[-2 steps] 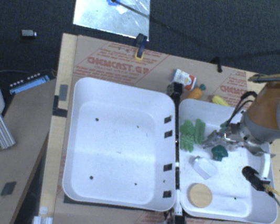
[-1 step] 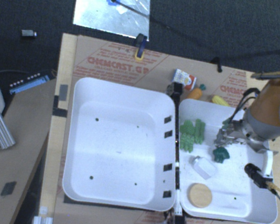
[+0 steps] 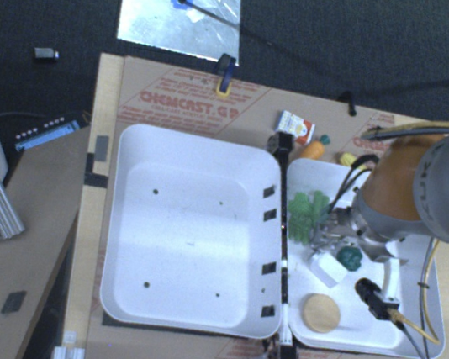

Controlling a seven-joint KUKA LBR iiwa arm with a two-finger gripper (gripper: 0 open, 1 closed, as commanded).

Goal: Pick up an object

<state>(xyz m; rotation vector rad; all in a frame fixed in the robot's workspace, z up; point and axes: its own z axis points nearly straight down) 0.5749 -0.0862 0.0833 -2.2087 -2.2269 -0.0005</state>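
while the gripper [image 3: 332,238] hangs low in the right bin [image 3: 411,338], i cannot tell its state; a green leafy toy [image 3: 307,211] sits just left of it, a teal thing [image 3: 349,258] and white block [image 3: 328,270] just below; crowded toys could make it slip.

The arm [image 3: 429,179] hides much of the right bin [image 3: 351,340] (its far corner especially) and runs off frame.

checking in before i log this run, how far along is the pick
Done: the arm has reached into the right bin and the gripper sits low among the items. In hand: nothing visibly lifted. Left: the green leafy object, white block, teal piece and tan disc all lie in the bin.
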